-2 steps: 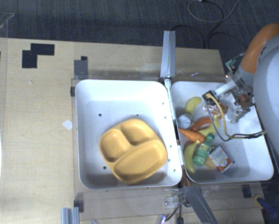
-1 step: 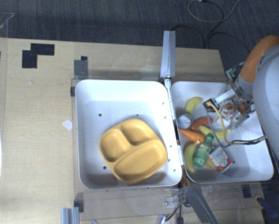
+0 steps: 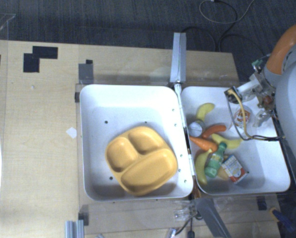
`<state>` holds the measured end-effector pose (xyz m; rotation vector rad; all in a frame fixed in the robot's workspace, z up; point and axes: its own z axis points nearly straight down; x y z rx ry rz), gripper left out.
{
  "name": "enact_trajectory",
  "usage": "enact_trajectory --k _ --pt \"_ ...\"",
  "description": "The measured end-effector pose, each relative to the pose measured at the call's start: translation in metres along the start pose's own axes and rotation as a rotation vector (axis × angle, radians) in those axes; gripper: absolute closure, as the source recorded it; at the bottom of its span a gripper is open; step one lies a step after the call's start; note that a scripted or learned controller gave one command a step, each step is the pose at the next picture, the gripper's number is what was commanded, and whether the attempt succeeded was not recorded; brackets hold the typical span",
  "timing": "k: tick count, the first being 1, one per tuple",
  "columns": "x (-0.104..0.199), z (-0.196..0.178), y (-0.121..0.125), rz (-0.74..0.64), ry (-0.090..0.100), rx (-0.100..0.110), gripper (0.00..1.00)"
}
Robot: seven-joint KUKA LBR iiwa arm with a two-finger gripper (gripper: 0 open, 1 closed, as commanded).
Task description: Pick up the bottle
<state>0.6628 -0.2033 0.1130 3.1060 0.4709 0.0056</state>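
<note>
Sits in the right bin (image 3: pixel 271 180), the bottle (image 3: pixel 214 163): green, small, lying among the clutter toward the near-left part of that bin. Touches or overlaps a yellow banana (image 3: pixel 202 168) on its left, with a red-and-white packet (image 3: pixel 233 167) just beside it on the right and an orange carrot (image 3: pixel 203 143) just above. Crowded further by a second banana (image 3: pixel 204 111), a red-orange pepper-like piece (image 3: pixel 215 129) and a small white ball (image 3: pixel 195 129) near the divider.

Hangs over the far-right edge of the same bin, the jaws (image 3: pixel 248 114), well apart from the bottle and among loose cables. Cannot tell how far apart they stand; nothing visibly held. Holds a yellow divided tray (image 3: pixel 142 158), the left bin (image 3: pixel 95 133), on the pale wooden counter (image 3: pixel 38 143).

Judged as the approach step, grasp not yet begun. Calls next for travel toward the near-left of the right bin, alignment across the bottle's narrow body, then descent without nudging the banana or packet. Risk: catching a neighbour instead.
</note>
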Motion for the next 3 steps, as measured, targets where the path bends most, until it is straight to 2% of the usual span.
enact_trajectory --k 1,2,3 --pt "-0.049 -0.24 -0.014 -0.009 -0.002 -0.001 0.0" --pt "-0.038 -0.1 -0.081 -0.064 -0.005 0.003 0.0" --pt "-0.022 0.02 -0.125 -0.182 -0.002 0.003 0.0"
